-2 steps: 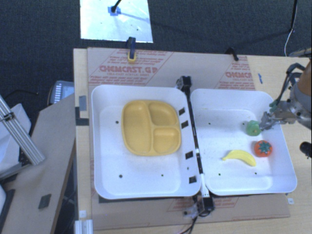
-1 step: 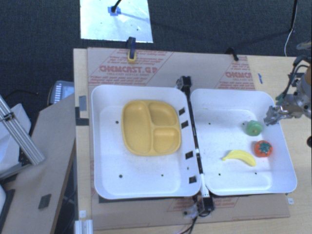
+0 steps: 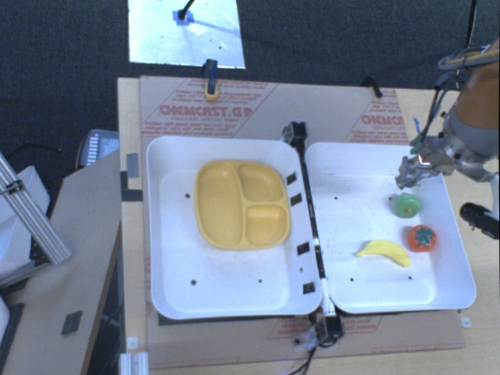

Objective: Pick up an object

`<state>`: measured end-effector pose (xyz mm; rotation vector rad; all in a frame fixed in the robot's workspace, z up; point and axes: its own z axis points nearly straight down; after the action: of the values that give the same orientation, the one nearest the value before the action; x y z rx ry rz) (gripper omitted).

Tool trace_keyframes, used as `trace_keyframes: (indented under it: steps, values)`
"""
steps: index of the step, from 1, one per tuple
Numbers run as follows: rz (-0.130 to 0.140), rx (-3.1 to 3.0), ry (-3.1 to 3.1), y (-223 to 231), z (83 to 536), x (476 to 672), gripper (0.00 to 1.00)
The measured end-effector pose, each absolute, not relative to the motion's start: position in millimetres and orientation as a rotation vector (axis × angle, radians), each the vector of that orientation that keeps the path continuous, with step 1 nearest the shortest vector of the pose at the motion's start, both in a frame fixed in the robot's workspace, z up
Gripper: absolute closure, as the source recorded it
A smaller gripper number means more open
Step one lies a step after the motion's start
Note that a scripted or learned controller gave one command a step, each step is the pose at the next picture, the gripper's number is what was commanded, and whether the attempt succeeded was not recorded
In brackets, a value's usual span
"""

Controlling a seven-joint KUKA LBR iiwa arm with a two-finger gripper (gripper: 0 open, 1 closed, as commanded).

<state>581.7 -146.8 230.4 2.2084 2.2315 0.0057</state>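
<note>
Bench: two shallow white bins side by side, left bin (image 3: 168, 287) and right bin (image 3: 367, 295), meeting along a clipped centre seam.
Left bin contents: yellow divided plate (image 3: 241, 204), flat, near the middle, three compartments facing up. Reads as a possible drop spot, not a pick target.
Right bin contents: three small toy foods bunched toward 3 o'clock of the bin. Green round piece (image 3: 406, 205) uppermost; orange-red tomato-like piece (image 3: 421, 238) at about 5 o'clock from it, near but apart; yellow banana (image 3: 384, 251) at 8 o'clock from the tomato, lying flat, curve up.
Why this layout: loose scatter, none stacked or touching, so each piece looks open to a straight top-down approach.
Arm: enters from 3 o'clock of the view, grey with orange band (image 3: 478, 104) high at the right edge, wrist angled down and toward 9 o'clock.
Gripper (image 3: 408, 175): tip hangs just at 12 o'clock of the green piece, close over it, contact not clear.
Fingers: too small and blurred; cannot tell whether spread or closed. Nothing visibly between them.
Likely target: green piece, judged by nearness alone.
Task stage: approach; nothing lifted yet.
Risk: round green piece may roll off toward the tomato if nudged.
</note>
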Motion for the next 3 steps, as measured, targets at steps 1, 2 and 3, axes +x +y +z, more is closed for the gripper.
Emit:
trace_keyframes:
  steps: [1, 2, 3]
  values:
    - [0.006, 2.208, 2.233, -84.6, 233.6, 595.5, 1.0]
    - [0.005, 2.21, 2.233, -27.8, 222.9, 614.3, 1.0]
    - [0.008, 2.209, 2.232, 26.5, 234.6, 629.9, 1.0]
